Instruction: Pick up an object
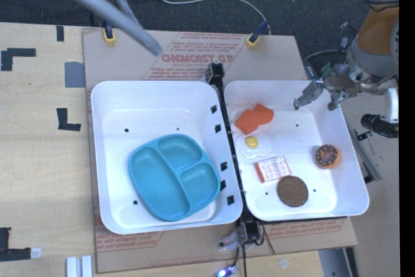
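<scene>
The brown cookie (292, 191) lies at the near edge of the right bin (350, 204), the donut (327, 156) just beyond. The tool (320, 95) hovers spread wide over the far rim, empty; next it must descend onto one.

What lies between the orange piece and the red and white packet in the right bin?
In the camera view, a fried egg toy lies between the orange piece and the red and white packet.

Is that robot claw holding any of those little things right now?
No. The end effector sits open over the right bin's upper edge, nothing between its fingers.
</scene>
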`<state>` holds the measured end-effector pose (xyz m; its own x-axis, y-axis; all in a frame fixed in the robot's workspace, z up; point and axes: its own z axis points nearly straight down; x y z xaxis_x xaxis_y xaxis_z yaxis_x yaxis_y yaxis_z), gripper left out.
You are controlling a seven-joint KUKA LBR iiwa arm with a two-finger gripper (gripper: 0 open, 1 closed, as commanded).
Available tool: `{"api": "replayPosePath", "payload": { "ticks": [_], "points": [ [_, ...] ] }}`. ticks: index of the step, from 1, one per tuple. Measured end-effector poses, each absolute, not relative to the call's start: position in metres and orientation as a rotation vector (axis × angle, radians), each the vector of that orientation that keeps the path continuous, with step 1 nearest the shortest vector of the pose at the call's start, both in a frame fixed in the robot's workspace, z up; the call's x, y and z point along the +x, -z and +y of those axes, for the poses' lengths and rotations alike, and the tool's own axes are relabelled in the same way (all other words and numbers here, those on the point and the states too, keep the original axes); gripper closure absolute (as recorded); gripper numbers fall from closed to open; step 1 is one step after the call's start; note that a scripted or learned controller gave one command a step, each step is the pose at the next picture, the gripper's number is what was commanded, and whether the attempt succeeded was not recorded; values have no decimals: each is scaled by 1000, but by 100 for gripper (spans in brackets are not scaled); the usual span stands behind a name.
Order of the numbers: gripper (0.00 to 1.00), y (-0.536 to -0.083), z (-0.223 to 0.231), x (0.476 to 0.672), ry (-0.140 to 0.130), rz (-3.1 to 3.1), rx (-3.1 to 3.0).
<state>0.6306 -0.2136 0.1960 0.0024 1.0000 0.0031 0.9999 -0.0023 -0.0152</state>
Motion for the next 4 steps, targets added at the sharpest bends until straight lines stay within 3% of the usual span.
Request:
{"api": "replayPosePath", "payload": {
  "ticks": [1, 3, 4],
  "points": [
    [0, -205, -213, 634, -2, -2222, -2219],
    [0, -88, -194, 627, -7, -2220, -2215],
    [0, -86, -194, 628, -2, -2225, -2221]
  ]
}}
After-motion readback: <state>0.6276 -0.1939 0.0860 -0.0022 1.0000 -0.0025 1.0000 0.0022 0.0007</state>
